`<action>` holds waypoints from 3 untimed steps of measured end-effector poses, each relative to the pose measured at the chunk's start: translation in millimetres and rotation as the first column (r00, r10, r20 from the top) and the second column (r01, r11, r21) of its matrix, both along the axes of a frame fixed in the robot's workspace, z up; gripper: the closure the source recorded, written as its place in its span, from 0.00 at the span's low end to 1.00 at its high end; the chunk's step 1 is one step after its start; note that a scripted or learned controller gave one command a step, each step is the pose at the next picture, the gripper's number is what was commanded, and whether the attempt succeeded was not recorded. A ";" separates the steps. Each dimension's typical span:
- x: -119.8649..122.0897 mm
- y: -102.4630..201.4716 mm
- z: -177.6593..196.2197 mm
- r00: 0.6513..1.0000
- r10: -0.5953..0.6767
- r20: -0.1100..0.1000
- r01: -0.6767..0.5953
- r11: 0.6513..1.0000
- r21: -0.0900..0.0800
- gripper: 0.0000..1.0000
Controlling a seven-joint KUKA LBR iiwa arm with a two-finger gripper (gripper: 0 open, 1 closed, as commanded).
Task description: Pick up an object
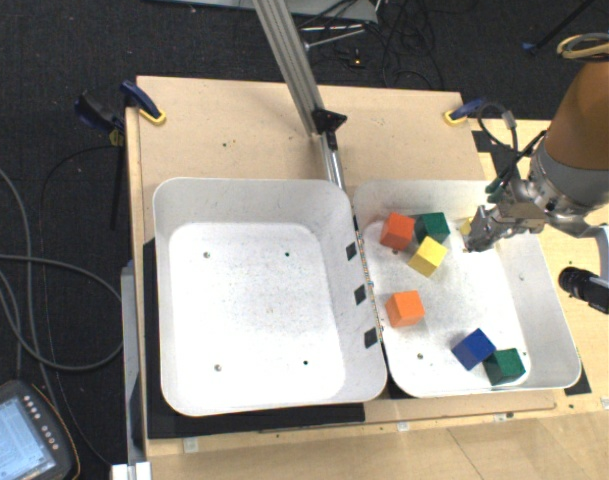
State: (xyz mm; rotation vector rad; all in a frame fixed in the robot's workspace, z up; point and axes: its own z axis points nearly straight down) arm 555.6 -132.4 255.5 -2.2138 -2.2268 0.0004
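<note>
The right bin (489,293) holds several blocks. An orange block (397,231), a green block (433,226) and a yellow block (427,256) cluster at its upper left. Another orange block (405,308) lies near the bin's left wall. A blue block (473,349) and a second green block (504,366) sit together at the lower right. My gripper (481,234) hangs low over the bin's upper right part, just right of the cluster. A small yellow piece (465,227) shows at its left side; I cannot tell whether it is held.
The left bin (254,288) lies beside the right one. A slanted metal pole (289,53) runs from the top down to the bins' shared edge. Clamps (144,103) (467,111) grip the bench's back corners. A black knob (584,288) sticks out at the right.
</note>
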 end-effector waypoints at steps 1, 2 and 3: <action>-13.2 55.1 5.2 1.000 0.002 0.001 -0.002 1.000 0.001 1.00; -26.0 115.7 -7.7 1.000 0.003 -0.001 -0.003 1.000 0.001 1.00; -41.0 161.3 -7.4 1.000 0.002 -0.001 -0.002 1.000 0.001 1.00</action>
